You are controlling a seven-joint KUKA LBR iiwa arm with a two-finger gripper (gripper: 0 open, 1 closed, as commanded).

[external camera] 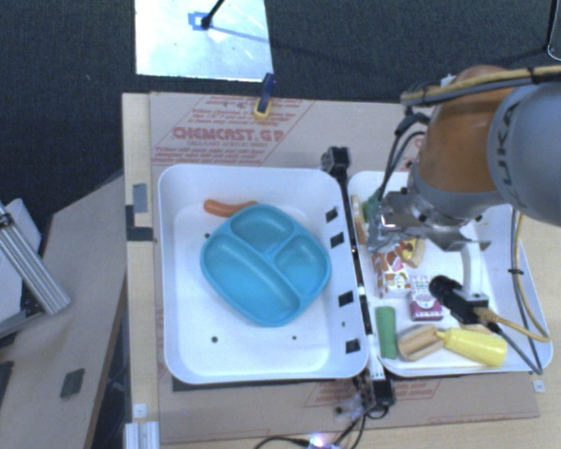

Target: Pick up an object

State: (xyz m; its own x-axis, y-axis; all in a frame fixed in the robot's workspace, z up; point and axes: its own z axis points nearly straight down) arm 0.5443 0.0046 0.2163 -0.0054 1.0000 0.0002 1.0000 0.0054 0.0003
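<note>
My gripper (381,235) is low over the upper left part of the right bin (529,299), with the grey and orange wrist above it. Just below it lies a red and white printed packet (393,269). Further toward the front of this bin are a small pink box (421,303), a green cylinder (385,331), a tan roll (418,341) and a yellow bottle-like object (476,346). A thin tan item (359,219) rests against the bin's left wall beside the gripper. The wrist hides whatever lies under it.
In the left bin (182,251) a blue divided plate (265,263) lies tilted, with an orange carrot-like piece (226,208) behind it. A black-clipped divider (348,251) separates the bins. A yellow and blue clamp (264,101) sits on the board behind.
</note>
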